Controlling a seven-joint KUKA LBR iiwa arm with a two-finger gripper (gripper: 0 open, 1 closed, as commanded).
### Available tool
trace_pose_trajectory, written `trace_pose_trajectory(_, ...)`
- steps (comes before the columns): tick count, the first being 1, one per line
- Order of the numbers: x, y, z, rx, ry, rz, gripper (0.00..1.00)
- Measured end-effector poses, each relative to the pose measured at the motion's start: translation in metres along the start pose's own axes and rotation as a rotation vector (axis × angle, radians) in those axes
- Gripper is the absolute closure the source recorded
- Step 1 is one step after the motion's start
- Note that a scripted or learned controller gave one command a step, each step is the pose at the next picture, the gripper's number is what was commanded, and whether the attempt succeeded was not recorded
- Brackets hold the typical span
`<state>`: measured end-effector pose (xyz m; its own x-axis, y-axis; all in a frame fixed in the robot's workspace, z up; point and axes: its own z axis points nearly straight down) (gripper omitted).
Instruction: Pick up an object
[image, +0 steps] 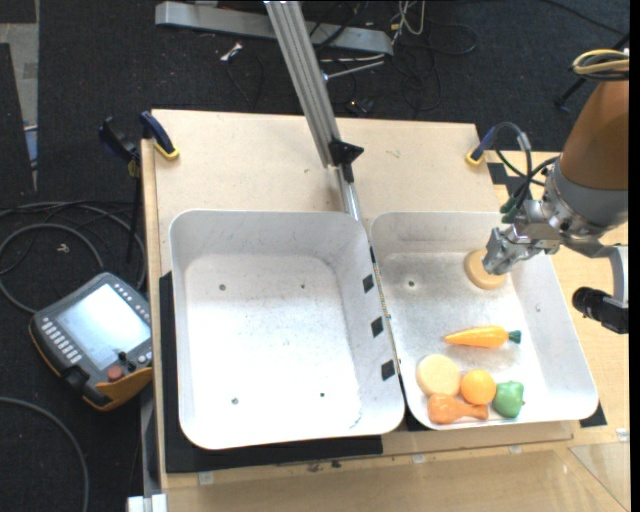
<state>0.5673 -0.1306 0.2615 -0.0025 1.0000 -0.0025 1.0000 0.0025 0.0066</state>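
Note:
The gripper (497, 259) hangs over the far part of the right bin (420, 245), right on top of a round tan disc (482, 274) that lies on the bin floor and is partly covered by it. An orange carrot with a green tip (480, 338) lies nearer the front. At the front of the bin sit a pale round piece (438, 375), an orange ball (478, 386), a green piece (509, 398) and an orange piece (450, 409), packed close together.
The left bin (200, 250) stands beside the right one, sharing a middle wall. A metal pole (315, 90) slants across the bench's back. A teach pendant (95, 340) lies on the floor at left. Yellow clamps sit at the bench's far corners.

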Motion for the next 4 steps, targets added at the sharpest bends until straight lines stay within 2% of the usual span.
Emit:
trace_pose_trajectory(1, 0.048, 0.016, -0.004, 0.003, 0.003, -0.005, 1.00)
trace_pose_trajectory(2, 0.098, 0.032, 0.013, 0.007, 0.003, -0.004, 1.00)
trace_pose_trajectory(3, 0.145, 0.041, 0.026, 0.008, 0.004, -0.004, 1.00)
trace_pose_trajectory(4, 0.199, 0.044, 0.022, 0.005, 0.004, -0.006, 1.00)
